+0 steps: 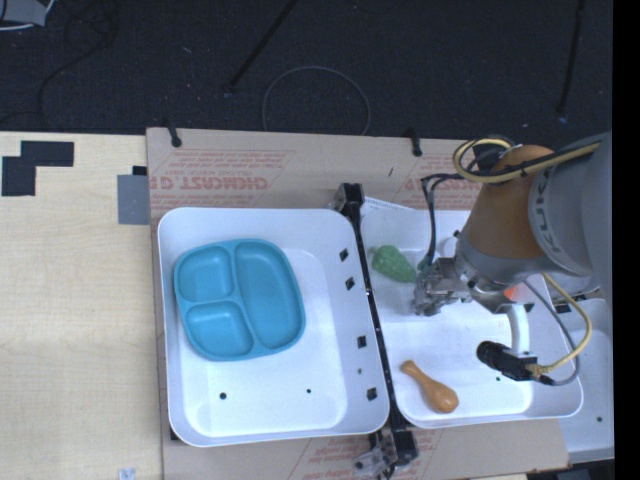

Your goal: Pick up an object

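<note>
Heads up, the thing that matters here is where the gripper sits vs the two candidates in the right bin. The green object is just beside it, up and to the left in frame, close to the divider between the bins. It's near enough that it might be touching the gripper, but I can't call that either way. Its long axis runs roughly upper-left to lower-right, so it kinda points at the gripper.

The orange piece (drumstick shape, thin end upper-left, fat end lower-right) lies well below the gripper near the front wall of that bin, clearly apart from it.

Gripper state: can't tell, sry. It's a dark metal clump under the wrist and the view is too blurry to say whether it's spread or pressed together. Nothing visibly held.

IMO the green one is the obvious target since it's right there; you'd only need a small shift left and up. The left bin has a blue tray, which is far across the divider, so prob not relevant.
</note>
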`<action>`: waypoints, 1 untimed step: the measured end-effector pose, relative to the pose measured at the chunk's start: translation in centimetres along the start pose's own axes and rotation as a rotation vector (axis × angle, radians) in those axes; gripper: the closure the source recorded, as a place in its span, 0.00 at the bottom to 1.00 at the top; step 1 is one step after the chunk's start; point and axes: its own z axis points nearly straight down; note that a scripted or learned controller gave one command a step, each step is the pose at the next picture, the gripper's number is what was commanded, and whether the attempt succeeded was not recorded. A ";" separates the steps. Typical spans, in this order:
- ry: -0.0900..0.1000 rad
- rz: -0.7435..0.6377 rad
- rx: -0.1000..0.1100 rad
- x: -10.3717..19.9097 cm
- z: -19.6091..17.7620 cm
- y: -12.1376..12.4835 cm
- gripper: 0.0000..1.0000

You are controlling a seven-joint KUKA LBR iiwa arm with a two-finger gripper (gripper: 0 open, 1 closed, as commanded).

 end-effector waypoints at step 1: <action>-0.001 -0.001 -0.008 0.2 -5.6 -0.9 1.00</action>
